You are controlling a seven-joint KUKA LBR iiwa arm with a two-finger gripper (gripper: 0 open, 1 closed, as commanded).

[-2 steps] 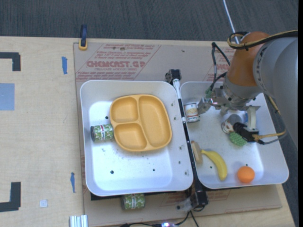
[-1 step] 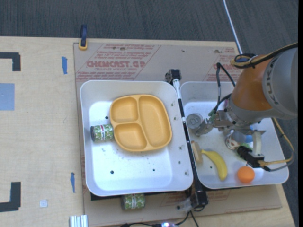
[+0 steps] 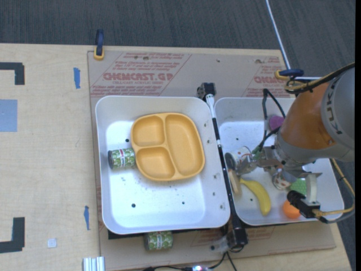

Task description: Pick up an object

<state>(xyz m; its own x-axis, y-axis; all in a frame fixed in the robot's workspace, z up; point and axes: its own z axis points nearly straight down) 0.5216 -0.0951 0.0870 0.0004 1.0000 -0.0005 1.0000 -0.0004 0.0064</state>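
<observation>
Camera view is showing me the banana (image 3: 256,193) lying in the right bin (image 3: 242,109), curved and smooth yellow, its upper end pointing toward the gripper (image 3: 243,164) and its lower end toward the near wall. I am treating it as the likeliest pick, since it is lying just below the gripper. I cannot tell how far the claw is spread or whether anything is sitting in it; the metal parts there are blurring together under the wrist.

To do this step well, I am thinking the claw should be closing across the banana's narrow width near its middle, not along its length, because the skin looks slick and the curve would be letting it roll out. I would also be keeping clear of the bin's central wall, which is standing close on the left.

Just right of the banana, a small orange ball (image 3: 290,209) is sitting by the near corner, round and matte, with a green piece (image 3: 299,186) beside it, partly hidden under the arm (image 3: 307,123). A pink thing (image 3: 276,121) is peeking out behind the orange band.

In the left bin (image 3: 113,208), a yellow divided plate (image 3: 167,145) with three compartments is lying flat, hard and glossy, and a small green-labelled can (image 3: 122,158) is lying on its side touching the plate's left edge. Another can (image 3: 158,240) is lying outside the bins on the bench.
</observation>
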